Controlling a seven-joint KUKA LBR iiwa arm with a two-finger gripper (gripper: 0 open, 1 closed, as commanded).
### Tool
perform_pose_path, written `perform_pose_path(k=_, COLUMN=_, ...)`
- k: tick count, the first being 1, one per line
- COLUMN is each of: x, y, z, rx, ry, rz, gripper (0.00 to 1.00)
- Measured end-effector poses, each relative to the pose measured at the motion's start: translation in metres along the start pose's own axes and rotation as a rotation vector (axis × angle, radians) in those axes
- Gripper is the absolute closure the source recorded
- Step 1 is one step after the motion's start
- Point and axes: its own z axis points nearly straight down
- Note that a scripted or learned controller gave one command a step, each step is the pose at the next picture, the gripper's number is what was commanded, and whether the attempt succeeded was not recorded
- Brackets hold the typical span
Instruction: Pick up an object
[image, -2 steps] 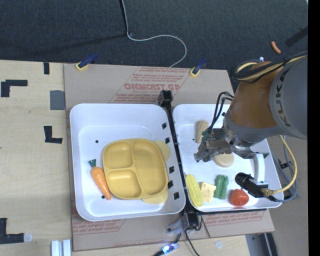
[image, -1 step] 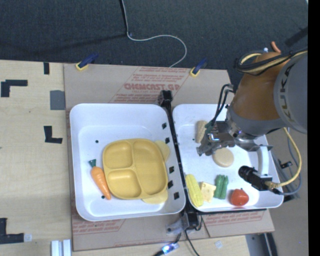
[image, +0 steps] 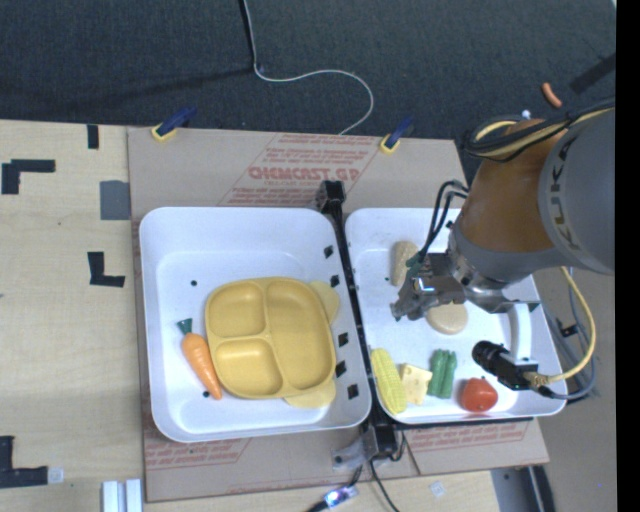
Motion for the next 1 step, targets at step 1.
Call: perform_pose_path(k=1, x=0.0070, y=-0.0075, z=-0.0176, rx=-0.003, ry=0.001, rz=-0.001, gripper=1.00)
